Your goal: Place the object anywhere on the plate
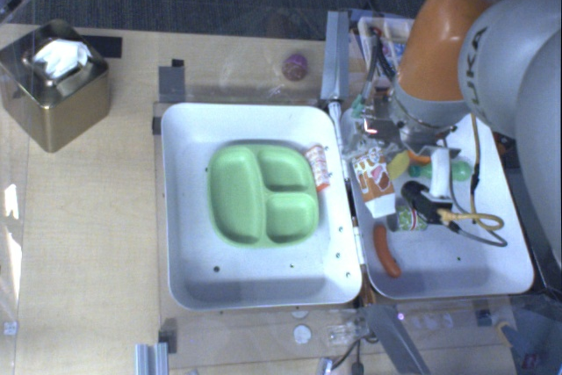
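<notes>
Pale wood bench (88, 215) up front, and on it the two white bins side by side: nearest in the right bin (492, 263) lies a red sausage (386, 250) among a jumble of packets, while the green plate (263, 193) sits in the left bin (189, 215) with a small wrapped packet (318, 167) at its far right edge. Farther back the gripper (386, 126) hangs low over that clutter — whether it is spread or pinching I cannot tell — and which object it wants is unclear, so it could easily close on the wrong piece or drag two together.
</notes>
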`<control>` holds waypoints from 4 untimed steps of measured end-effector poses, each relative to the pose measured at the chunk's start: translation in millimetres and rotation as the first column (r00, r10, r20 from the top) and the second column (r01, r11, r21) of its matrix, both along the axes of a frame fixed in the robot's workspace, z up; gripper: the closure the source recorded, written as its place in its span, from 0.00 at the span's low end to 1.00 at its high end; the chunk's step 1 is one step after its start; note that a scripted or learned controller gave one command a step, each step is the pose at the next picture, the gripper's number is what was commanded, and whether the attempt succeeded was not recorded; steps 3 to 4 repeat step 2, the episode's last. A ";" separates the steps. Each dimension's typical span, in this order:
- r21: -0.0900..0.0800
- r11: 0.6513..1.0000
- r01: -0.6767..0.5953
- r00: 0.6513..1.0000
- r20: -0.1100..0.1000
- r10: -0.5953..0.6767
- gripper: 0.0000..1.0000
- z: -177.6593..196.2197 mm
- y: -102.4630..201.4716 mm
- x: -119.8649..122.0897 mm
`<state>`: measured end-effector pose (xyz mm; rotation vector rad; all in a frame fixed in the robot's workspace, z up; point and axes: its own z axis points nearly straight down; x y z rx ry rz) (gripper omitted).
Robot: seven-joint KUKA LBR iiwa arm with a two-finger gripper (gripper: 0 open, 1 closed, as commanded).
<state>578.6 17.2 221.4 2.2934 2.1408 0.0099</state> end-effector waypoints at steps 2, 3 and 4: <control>-0.001 0.960 -0.279 0.960 -0.003 0.279 0.00 -36.5 73.1 -36.3; -0.001 0.960 -0.279 0.960 -0.003 0.279 0.00 -36.5 73.1 -36.3; -0.001 0.960 -0.279 0.960 -0.003 0.279 0.00 -36.5 73.1 -36.3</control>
